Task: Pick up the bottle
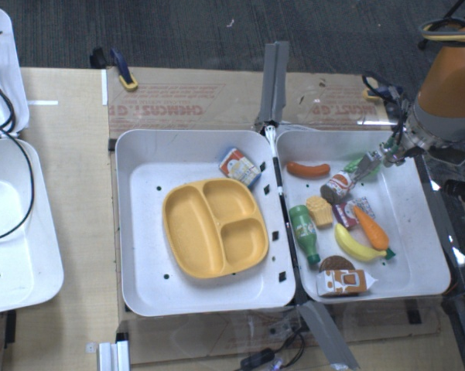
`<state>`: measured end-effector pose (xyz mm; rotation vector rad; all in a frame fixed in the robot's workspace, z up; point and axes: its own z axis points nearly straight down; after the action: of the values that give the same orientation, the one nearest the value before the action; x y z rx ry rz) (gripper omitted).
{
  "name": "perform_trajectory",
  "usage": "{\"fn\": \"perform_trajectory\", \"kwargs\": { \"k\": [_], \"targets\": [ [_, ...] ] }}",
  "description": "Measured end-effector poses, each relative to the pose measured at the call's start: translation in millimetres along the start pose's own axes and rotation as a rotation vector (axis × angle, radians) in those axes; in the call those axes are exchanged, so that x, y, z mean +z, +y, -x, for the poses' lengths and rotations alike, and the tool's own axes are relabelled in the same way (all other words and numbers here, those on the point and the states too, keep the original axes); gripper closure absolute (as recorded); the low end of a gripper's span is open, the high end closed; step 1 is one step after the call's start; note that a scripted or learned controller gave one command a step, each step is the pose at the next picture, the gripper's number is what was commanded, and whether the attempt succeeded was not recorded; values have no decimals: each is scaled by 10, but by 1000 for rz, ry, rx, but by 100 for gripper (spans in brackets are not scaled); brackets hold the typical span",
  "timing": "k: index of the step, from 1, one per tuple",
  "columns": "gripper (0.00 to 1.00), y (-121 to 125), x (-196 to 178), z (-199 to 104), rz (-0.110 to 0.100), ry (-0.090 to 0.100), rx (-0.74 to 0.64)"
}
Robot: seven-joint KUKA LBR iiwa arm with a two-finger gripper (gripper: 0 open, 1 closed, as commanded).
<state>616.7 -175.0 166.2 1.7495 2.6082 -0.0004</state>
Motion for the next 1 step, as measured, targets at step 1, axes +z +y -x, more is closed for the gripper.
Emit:
{"fn": "perform_trajectory", "kwargs": {
  "k": [1],
  "targets": [
    [0, 230, 626, 441, 3, -2, -105]
  ]
}}
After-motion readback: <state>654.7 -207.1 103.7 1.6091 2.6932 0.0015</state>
